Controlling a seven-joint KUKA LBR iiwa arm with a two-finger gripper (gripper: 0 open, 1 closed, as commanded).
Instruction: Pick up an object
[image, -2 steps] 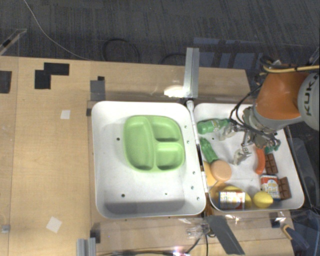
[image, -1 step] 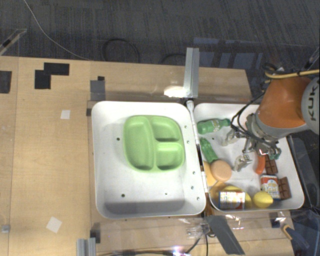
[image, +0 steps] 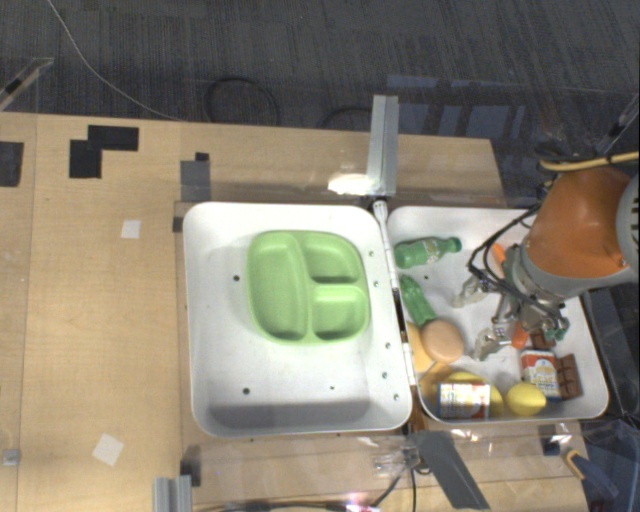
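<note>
Camera view: the claw (image: 512, 330) hangs low in the right bin (image: 600, 395), prongs seemingly spread, gripping nothing visible. A small carton (image: 540, 372) stands just below it, a peach ball (image: 445, 341) to its left. Best to centre over the carton before closing.

Divided tray (image: 305, 285) in left bin (image: 215, 400)

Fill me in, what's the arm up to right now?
The grey arm with the orange band has reached into the right white bin, its gripper low among the items near a small red-labelled carton. Nothing is visibly between its fingers. A green divided plastic tray sits in the left white bin.
</note>
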